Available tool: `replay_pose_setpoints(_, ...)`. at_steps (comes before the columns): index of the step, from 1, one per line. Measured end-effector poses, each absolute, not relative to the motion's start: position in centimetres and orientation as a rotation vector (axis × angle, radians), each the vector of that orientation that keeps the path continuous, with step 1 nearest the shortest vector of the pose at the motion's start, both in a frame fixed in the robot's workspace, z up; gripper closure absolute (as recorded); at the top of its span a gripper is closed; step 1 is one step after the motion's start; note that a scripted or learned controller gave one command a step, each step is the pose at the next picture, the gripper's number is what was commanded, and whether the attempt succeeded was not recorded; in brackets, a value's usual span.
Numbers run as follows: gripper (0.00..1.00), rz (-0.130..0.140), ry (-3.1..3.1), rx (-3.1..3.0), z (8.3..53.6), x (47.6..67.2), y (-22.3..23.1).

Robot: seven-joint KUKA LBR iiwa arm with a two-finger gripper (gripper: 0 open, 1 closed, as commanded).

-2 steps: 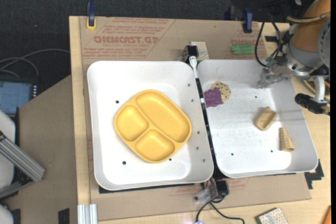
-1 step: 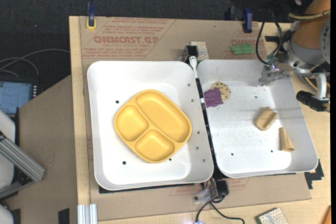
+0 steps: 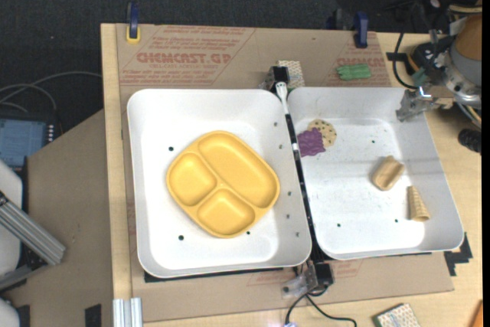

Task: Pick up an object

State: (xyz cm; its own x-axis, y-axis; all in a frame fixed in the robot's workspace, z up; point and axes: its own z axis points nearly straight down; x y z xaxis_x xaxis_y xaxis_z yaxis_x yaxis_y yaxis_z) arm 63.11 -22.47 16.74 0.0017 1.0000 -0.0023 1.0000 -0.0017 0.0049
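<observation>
Yellow three-compartment plate (image 3: 222,183) in left bin (image 3: 145,165), glossy, rounded

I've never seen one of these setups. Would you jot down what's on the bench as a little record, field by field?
left bin: yellow divided plate, three compartments
right bin: purple item touching a cookie; bread roll; ice cream cone
outside bins: green item on the board behind the right bin
arm: at the right edge, beyond the right bin's far corner
claw: over the right bin's far right rim, nothing seen in it
</observation>
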Motion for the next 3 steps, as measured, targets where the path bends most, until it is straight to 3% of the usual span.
replay_pose_setpoints(1,1.0,0.0,2.223,2.217,10.1,66.7,-22.3)
replay_pose_setpoints(2,1.0,-0.002,2.224,2.222,8.4,66.6,-21.4)
replay_pose_setpoints(3,1.0,0.0,2.222,2.217,9.7,66.7,-21.4)
